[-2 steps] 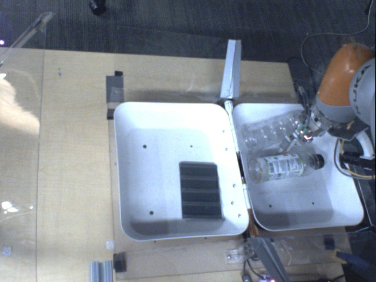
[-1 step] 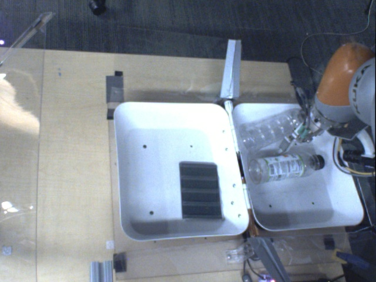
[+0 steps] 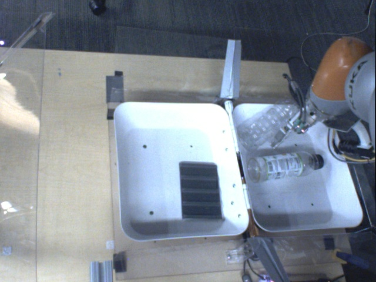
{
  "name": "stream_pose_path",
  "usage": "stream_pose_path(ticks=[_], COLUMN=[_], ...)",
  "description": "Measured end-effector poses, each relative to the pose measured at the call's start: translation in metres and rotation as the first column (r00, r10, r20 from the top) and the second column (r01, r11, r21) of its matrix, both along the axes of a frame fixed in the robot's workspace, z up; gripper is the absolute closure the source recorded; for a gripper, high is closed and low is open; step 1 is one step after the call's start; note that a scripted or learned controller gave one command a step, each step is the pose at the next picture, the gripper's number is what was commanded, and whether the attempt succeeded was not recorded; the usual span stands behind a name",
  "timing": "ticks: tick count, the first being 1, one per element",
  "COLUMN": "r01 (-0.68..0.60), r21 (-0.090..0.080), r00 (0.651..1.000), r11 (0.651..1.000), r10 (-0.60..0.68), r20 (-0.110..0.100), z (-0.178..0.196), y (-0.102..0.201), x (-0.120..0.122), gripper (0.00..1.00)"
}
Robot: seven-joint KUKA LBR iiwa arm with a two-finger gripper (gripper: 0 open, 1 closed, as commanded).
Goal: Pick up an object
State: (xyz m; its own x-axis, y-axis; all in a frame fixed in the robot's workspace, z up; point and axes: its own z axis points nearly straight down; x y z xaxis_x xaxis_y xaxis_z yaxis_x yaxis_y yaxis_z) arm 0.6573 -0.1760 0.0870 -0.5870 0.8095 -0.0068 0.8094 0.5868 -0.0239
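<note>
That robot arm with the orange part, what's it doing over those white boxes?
The grey arm with the orange band is reaching into the right white bin, its gripper above a crinkly clear plastic container. A clear plastic bottle with a dark cap lies on its side nearby. A black ribbed rectangular block sits in the left white bin. Nothing looks picked up yet.

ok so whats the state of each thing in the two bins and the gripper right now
black ridged tray: lying flat in the left bin, apart from its walls
clear bottle: on its side in the right bin, dark cap toward the arm
clear plastic packaging: crumpled, in the right bin's far corner
gripper: low at the packaging's edge, nothing seen between its fingers
</note>
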Motion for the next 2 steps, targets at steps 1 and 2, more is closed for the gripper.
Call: stream_pose_path(ticks=[1, 2], r01=[-0.113, -0.254], r21=[-0.008, 0.015], r00=[0.993, 0.967], r11=[0.994, 0.967], r10=[0.113, 0.253], r20=[0.019, 0.024], z=[0.007, 0.021], y=[0.011, -0.030], x=[-0.003, -0.049], gripper=[0.00, 0.00])
